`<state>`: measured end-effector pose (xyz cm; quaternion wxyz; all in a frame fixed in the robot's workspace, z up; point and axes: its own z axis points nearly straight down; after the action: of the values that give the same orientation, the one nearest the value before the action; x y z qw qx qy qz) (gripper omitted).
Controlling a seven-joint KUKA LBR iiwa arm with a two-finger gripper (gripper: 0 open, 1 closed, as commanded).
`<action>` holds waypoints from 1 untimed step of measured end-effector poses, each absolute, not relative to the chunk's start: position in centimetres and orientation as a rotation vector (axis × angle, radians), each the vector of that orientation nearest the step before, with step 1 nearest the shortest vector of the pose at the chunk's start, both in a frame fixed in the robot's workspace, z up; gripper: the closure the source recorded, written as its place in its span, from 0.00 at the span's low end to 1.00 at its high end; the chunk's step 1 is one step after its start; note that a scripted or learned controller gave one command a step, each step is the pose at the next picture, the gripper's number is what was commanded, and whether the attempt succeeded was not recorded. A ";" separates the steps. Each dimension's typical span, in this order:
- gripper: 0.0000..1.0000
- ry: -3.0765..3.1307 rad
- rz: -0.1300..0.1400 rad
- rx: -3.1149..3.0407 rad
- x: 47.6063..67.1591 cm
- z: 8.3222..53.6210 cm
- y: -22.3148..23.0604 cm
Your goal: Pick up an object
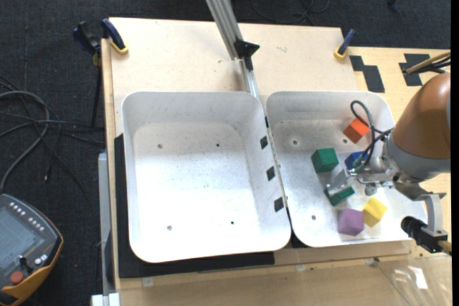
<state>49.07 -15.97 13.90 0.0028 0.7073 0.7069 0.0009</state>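
The right bin [301, 111] holds several small blocks. An orange block [356, 130] lies toward the back right, with a green cube [325, 159] and a blue piece [353, 160] in the middle. A purple cube [351, 221] and a yellow cube [374, 211] sit near the front. My gripper [349, 186] reaches in from the right and is low over the bin's middle. Its tip is right at a small dark green block [339, 193]. The arm's orange band [427, 129] covers the bin's right rim.
The left bin [143, 111] stands beside the right one, with a ridge between them. A slanted metal bar [219, 3] crosses the bench behind the bins. Clamps sit at the bench corners. A teach pendant [21, 247] lies on the floor at the lower left.
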 end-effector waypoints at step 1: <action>0.00 2.227 0.003 2.210 55.4 9.5 -11.9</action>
<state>55.40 -11.89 9.48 0.0020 0.7045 0.7097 0.0011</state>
